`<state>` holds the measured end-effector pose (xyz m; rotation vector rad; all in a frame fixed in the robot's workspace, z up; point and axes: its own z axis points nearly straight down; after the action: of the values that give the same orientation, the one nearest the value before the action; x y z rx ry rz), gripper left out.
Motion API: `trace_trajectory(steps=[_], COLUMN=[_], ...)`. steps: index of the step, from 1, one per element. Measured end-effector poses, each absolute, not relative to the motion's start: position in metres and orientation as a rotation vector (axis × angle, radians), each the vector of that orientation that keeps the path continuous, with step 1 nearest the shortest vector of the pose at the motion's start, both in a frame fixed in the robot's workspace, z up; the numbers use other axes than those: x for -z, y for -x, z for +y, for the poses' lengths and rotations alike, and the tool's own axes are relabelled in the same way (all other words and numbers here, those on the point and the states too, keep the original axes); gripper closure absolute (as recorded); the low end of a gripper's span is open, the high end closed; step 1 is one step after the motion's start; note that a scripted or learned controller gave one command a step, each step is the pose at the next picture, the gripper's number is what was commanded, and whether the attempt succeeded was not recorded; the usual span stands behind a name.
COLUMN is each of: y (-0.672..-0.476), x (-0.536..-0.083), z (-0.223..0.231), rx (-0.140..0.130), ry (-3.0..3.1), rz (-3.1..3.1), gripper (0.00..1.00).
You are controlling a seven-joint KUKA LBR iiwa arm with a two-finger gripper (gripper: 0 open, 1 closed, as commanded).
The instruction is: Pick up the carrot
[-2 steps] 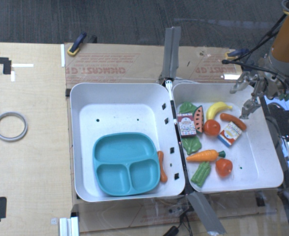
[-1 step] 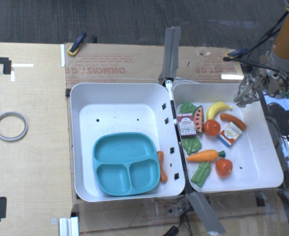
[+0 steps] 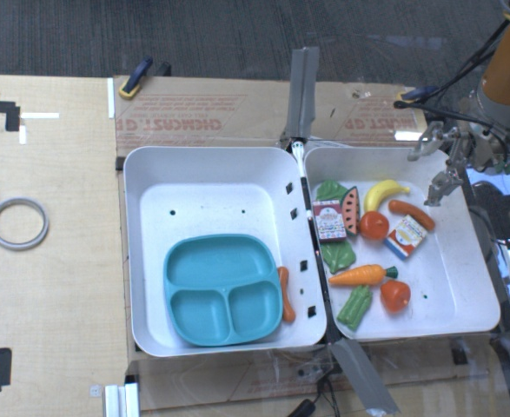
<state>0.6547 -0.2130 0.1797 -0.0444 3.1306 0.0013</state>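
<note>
In the right bin (image 3: 463, 307), one carrot (image 3: 356, 275), two tomatoes (image 3: 374, 225), one banana (image 3: 383, 193); fingers (image 3: 437, 191) spread, holding nothing.

Orange plastic carrot (image 3: 357, 275) with green top lies flat in the right white shallow bin (image 3: 463, 307), between a green leafy toy (image 3: 338, 255) above and a green pepper (image 3: 354, 307) below. Pincer (image 3: 443, 183) hangs above the bin's upper right area, well apart from the carrot. Left white bin (image 3: 150, 198) holds a teal divided plate (image 3: 222, 288).
</note>
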Motion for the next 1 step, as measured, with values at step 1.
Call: trace_trajectory(steps=[1], y=[-0.6602], x=[-0.1347], z=[-0.1431], rx=[-0.002], ry=[-0.173], rz=[3.134], gripper=[0.0])
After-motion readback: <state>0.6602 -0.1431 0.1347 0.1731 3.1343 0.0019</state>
